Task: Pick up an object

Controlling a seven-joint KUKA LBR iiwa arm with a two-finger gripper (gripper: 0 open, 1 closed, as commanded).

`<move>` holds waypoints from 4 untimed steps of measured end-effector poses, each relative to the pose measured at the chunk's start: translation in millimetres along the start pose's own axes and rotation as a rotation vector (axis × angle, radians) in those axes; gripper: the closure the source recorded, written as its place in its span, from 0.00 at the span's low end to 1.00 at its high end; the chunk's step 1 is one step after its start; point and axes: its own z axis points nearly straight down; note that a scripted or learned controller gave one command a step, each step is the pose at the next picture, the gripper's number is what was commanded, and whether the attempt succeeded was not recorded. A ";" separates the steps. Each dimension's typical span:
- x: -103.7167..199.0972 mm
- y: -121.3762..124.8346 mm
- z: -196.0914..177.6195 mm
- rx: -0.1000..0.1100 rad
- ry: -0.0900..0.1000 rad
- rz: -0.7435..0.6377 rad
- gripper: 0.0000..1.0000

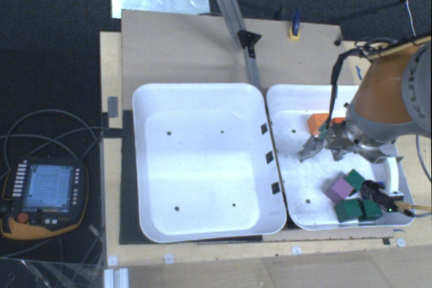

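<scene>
My gripper (322, 152) hangs over the middle of the right bin (293, 202), its two grey fingers spread open with nothing between them. An orange block (316, 123) lies just behind the gripper, partly hidden by it. In front and to the right of the gripper lies a purple block (339, 189), with a small green block (356, 178) touching its far side. Two dark green blocks (351, 211) sit by the bin's front right wall.
The left bin (145, 145) stands beside the right one, with a ridge between them carrying small black tabs (269, 157). A slanted metal pole (229, 3) crosses the back of the bench. A teach pendant (44, 195) lies on the floor at far left.
</scene>
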 end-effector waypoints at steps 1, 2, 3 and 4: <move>-2.9 -7.9 46.0 -0.001 0.000 0.002 0.00; -2.8 -7.7 66.8 -0.003 -0.001 0.000 0.00; -3.0 -6.2 54.7 -0.009 -0.001 -0.001 1.00; -8.6 -0.1 -7.5 -0.014 -0.003 -0.001 1.00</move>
